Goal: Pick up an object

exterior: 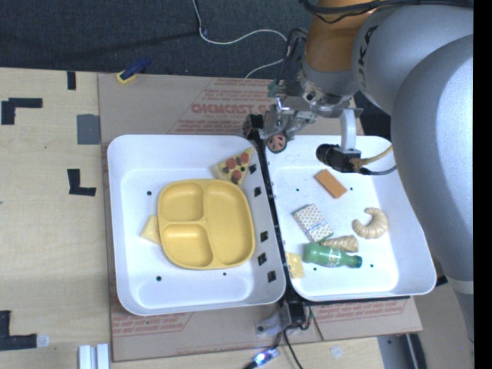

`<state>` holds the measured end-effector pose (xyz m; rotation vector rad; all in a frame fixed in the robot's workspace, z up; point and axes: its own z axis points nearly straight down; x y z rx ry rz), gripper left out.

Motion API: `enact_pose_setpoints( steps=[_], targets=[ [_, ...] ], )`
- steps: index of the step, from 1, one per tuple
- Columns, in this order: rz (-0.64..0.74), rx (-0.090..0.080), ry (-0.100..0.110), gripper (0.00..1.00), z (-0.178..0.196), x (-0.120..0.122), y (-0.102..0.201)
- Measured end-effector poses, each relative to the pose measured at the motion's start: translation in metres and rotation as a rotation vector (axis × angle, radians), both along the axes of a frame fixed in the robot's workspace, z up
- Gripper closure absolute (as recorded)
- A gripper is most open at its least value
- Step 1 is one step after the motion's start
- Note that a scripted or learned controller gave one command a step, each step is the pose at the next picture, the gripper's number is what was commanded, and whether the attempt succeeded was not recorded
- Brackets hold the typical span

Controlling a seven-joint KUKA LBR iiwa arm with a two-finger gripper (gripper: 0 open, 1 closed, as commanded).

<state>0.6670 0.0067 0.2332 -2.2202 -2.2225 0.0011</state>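
Camera view: pale wood bench (pixel 46 229), cardboard sheet (pixel 192 102) under two glossy white bins; dark carpet behind.

Left bin (pixel 127 206): yellow divided plastic plate (pixel 206 223), pizza slice (pixel 234 166) at far edge.

Right bin (pixel 400 271): green bottle (pixel 332 256), curved croissant (pixel 371 222), checked packet (pixel 313 221), orange flat block (pixel 330 183).

Gripper (pixel 278 129) at bins' far junction; small round brown object (pixel 277 139) at its tip. Jaw state: cannot tell.

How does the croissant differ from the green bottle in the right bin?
The croissant is tan and curved into a crescent; the green bottle is straight, with a pale label. The croissant sits nearer the bin's right wall, while the green bottle lies on its side closer to the front rim, cap pointing right. The bottle looks longer. Both rest in the right bin, apart from the pincer.
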Motion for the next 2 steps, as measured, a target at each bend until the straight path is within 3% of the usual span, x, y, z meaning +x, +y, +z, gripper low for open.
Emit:
enact_pose_setpoints(
  steps=[2],
  targets=[
    [0.0,-0.002,0.002,1.0,-0.0124,0.0081,0.0062]
  ],
)
